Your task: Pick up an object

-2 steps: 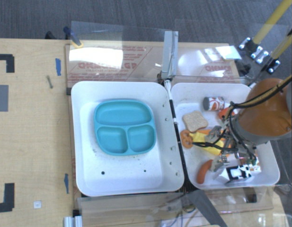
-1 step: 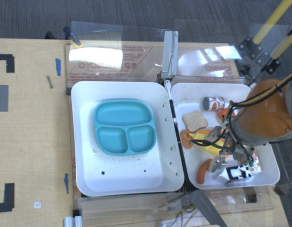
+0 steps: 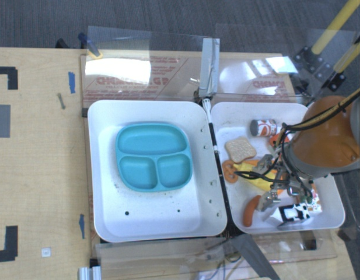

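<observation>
Nearest you, the hot dog lay in the right bin, long axis running up the frame, just left of the gripper; you couldn't tell its jaw state. Beyond sat the banana, bread slice, then a can. Crowded room.

Arm reaches in; hand low.
</observation>
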`<state>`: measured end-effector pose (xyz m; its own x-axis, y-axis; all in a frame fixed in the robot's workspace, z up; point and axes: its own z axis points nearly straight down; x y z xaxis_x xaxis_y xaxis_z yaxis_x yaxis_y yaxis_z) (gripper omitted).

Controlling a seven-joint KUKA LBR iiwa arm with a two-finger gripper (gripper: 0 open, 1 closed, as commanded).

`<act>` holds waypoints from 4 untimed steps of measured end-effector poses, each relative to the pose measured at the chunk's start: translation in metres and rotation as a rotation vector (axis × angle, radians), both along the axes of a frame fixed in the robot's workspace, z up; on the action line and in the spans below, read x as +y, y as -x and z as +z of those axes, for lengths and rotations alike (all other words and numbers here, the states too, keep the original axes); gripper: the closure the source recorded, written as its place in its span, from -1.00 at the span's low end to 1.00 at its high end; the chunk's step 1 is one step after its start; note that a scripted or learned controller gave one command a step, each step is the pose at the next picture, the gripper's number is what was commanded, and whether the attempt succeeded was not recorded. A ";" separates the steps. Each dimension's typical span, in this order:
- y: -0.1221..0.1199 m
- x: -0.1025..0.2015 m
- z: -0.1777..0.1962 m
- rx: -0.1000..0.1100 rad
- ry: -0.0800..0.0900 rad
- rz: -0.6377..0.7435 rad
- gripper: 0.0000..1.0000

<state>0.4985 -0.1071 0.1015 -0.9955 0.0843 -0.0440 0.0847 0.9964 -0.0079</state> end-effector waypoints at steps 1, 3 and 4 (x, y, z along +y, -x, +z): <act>0.005 0.003 0.000 -0.006 -0.001 -0.019 -1.00; 0.005 0.000 -0.001 -0.005 -0.014 -0.114 -1.00; 0.005 0.003 -0.001 -0.004 -0.012 -0.138 -1.00</act>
